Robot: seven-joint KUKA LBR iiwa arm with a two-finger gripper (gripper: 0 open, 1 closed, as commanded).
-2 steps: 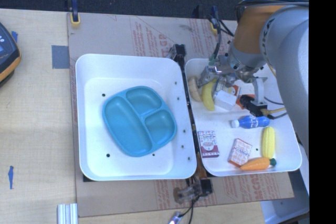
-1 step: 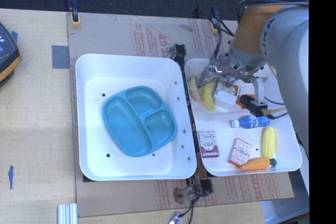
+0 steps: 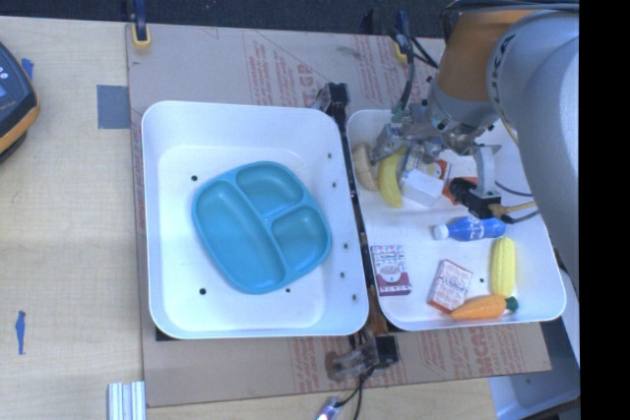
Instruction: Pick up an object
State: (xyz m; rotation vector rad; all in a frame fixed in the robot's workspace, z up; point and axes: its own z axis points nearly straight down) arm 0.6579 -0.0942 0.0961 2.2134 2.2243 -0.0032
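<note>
My gripper (image 3: pixel 413 150) hangs low over the far left part of the right bin (image 3: pixel 551 256), just above a yellow banana (image 3: pixel 391 182) and a small white box (image 3: pixel 423 186). A beige oblong piece (image 3: pixel 363 168) lies by the bin's left wall beside the banana. Nearer the front lie a white bottle with a blue cap (image 3: pixel 470 230), a yellow corn cob (image 3: pixel 503 266), an orange carrot (image 3: pixel 479 308), a dark red packet (image 3: pixel 391 270) and an orange-red packet (image 3: pixel 451 285). The wrist hides the bin's far corner.
The left bin (image 3: pixel 167 211) holds a blue divided plate (image 3: pixel 261 225). The grey arm with its orange band (image 3: pixel 472 44) reaches in from the upper right. A dark device (image 3: pixel 12 103) sits at the bench's left edge.
</note>
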